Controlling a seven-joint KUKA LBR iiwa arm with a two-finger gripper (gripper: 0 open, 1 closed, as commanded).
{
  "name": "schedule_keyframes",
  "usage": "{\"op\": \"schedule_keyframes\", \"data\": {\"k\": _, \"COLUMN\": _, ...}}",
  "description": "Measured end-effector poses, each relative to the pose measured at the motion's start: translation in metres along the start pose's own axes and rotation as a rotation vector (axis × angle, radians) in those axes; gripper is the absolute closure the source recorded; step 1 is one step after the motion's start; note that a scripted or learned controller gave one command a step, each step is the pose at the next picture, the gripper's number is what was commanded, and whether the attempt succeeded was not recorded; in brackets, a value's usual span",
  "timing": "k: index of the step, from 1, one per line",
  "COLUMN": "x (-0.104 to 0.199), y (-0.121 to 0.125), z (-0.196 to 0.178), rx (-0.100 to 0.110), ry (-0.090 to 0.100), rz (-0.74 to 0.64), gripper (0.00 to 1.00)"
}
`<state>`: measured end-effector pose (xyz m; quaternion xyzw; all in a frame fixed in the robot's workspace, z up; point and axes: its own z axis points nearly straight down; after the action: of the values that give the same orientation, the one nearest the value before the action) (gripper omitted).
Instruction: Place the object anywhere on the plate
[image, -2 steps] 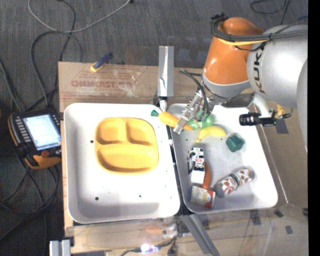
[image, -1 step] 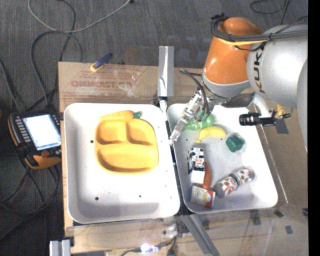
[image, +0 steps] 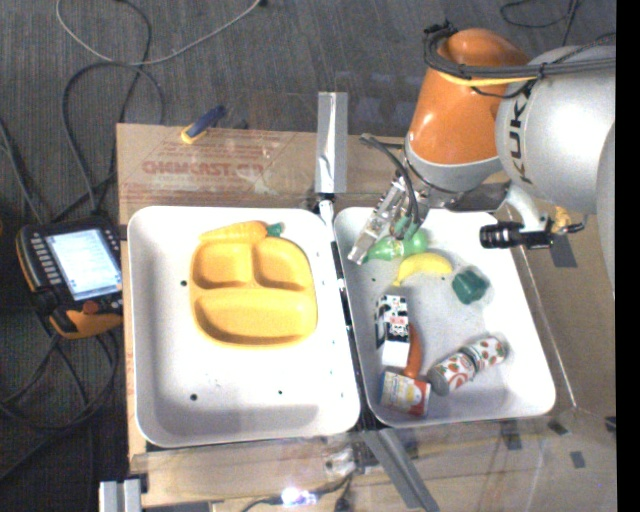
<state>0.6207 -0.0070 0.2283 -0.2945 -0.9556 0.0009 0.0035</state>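
In the right bin (image: 535, 385), at its upper left corner, the gripper (image: 385, 228) was seen lowered onto a green object (image: 408, 244) lying just beside a yellow banana-shaped toy (image: 424, 265). Whether the gripper held anything could not be determined. The green object was judged light, smooth and probably hollow plastic, best taken across its narrow width. Its outline was partly covered by the gripper, so its identity was left uncertain. The yellow plate (image: 255, 290) was located in the left bin (image: 160, 390), well apart.
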Motion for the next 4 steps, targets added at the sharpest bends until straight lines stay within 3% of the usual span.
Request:
{"op": "schedule_keyframes", "data": {"k": 1, "x": 0.049, "y": 0.018, "z": 0.014, "rx": -0.001, "ry": -0.004, "rz": -0.116, "gripper": 1.00}}
{"op": "schedule_keyframes", "data": {"k": 2, "x": 0.090, "y": 0.089, "z": 0.052, "rx": 0.000, "ry": -0.003, "rz": -0.215, "gripper": 1.00}}
{"op": "schedule_keyframes", "data": {"k": 3, "x": 0.046, "y": 0.049, "z": -0.064, "rx": 0.000, "ry": -0.007, "rz": -0.374, "gripper": 1.00}}
{"op": "schedule_keyframes", "data": {"k": 4, "x": 0.047, "y": -0.037, "z": 0.048, "rx": 0.000, "ry": -0.003, "rz": -0.446, "gripper": 1.00}}
